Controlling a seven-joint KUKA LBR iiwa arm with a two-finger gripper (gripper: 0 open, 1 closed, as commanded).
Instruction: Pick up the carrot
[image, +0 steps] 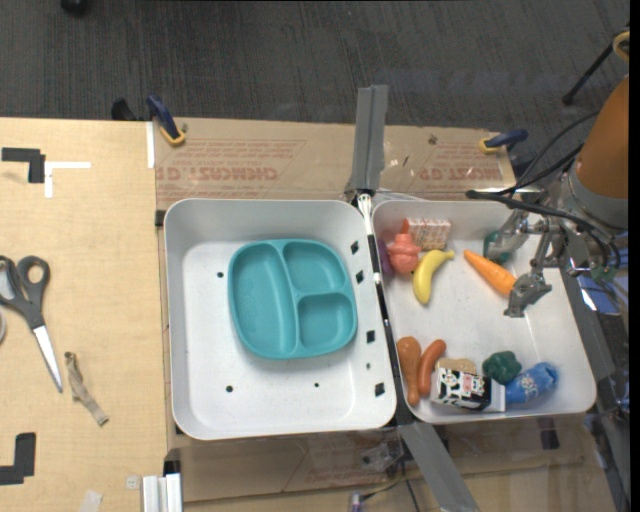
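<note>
The carrot (489, 271) is orange and lies at a slant in the upper right part of the right bin (470, 330), its thick end pointing up-left. My gripper (522, 292) hangs just right of the carrot's lower tip, touching or nearly touching it. The carrot still rests on the bin floor. The arm's grey wrist and orange band (608, 150) reach in from the right edge.
In the right bin are a banana (428, 273), a pink toy fruit (403, 253), a pink wafer block (430, 232), two sausages (419, 366), a cow-print carton (461, 386), broccoli (502, 366) and a blue item (536, 381). The left bin holds a teal divided plate (293, 298). Scissors (32, 305) lie at far left.
</note>
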